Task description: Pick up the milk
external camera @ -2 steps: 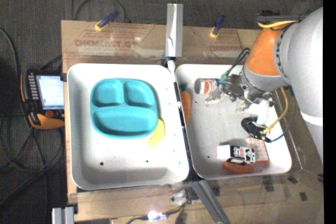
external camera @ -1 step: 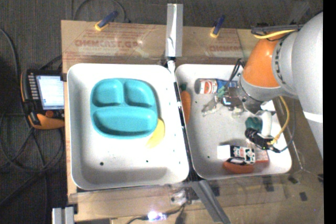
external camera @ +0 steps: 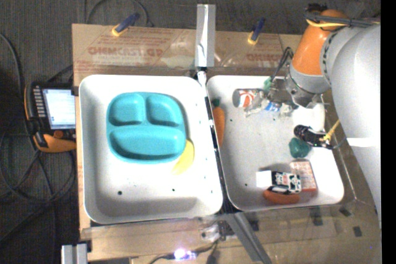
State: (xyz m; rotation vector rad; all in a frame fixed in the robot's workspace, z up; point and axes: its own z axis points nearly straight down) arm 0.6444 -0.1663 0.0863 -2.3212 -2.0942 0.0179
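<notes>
On the worktop's left, the shallow white left bin (external camera: 93, 195) holds a turquoise divided plastic plate (external camera: 146, 127) with a yellow banana-like piece (external camera: 184, 159) at its lower right edge. An orange carrot-shaped toy (external camera: 218, 123) lies against the right bin's (external camera: 247, 195) left wall. The small white milk carton with dark print (external camera: 278, 180) sits near that bin's front, touching a red-orange item (external camera: 283, 196) below it. The tool (external camera: 272, 102) hovers at the back, well apart from the carton, beside a red-and-white can (external camera: 246, 97); whether it is parted or closed cannot be told. Risks: grabbing the can instead, or pinching the crowded neighbours along with the milk.
</notes>
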